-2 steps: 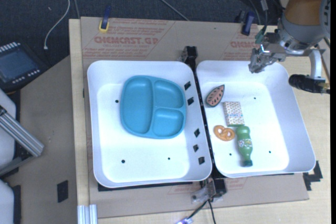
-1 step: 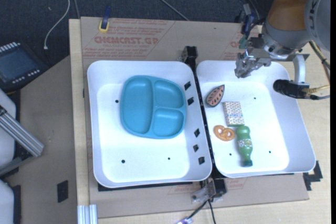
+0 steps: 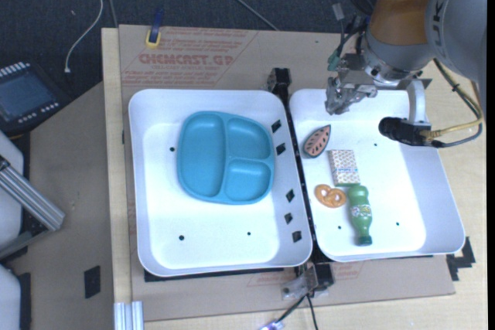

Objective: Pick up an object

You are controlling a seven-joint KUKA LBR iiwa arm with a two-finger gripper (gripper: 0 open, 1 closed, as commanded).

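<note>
Jaws hang over right bin (image 3: 433,189) back edge, nr brown pastry (image 3: 316,141); spread or pressed, can't tell.

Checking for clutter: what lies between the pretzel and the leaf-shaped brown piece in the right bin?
Bare white bin floor separates pretzel from leaf-shaped piece; camera view.

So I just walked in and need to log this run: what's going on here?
A grey robot arm with an orange band is reaching in from the right, its end effector hovering over the far end of the right bin. Nothing is visibly held. Below it lie a brown leaf-shaped piece, a small packet, a pretzel and a green bottle. The left bin holds a blue divided plate.
</note>
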